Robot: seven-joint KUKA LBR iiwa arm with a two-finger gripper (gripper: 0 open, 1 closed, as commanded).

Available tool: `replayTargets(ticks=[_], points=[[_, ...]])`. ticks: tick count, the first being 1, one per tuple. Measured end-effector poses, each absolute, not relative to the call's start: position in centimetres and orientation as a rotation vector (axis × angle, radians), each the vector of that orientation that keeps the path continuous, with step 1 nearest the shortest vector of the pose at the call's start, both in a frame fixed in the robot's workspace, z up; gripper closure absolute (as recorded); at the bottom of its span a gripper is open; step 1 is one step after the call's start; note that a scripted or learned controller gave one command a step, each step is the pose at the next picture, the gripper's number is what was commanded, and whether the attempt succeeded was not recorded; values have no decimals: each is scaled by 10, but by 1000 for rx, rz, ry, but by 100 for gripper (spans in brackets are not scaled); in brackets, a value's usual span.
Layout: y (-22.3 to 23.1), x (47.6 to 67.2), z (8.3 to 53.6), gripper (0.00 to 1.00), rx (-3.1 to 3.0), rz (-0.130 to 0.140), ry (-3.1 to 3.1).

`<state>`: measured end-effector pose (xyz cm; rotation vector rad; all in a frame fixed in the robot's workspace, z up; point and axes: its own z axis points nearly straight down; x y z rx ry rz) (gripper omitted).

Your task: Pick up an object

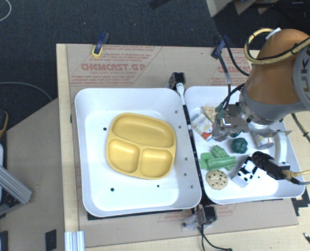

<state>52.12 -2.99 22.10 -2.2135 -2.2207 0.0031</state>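
My gripper hangs low over the right bin, near its middle, under the grey and orange wrist. Just left of it lies a small red and white carton. A dark teal ball sits right beside the gripper on its lower right. Below them lie a green toy, a round cookie and a black and white die. A beige piece lies at the back of the bin. I see nothing lifted off the bin floor.
The left bin holds a yellow divided plate. The wall between the two bins runs just left of the carton. The arm covers the right bin's back right part.
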Motion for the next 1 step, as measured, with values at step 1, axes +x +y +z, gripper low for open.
replayTargets(ticks=[1], points=[[26,503,226,100,-2210,1,-2225]])
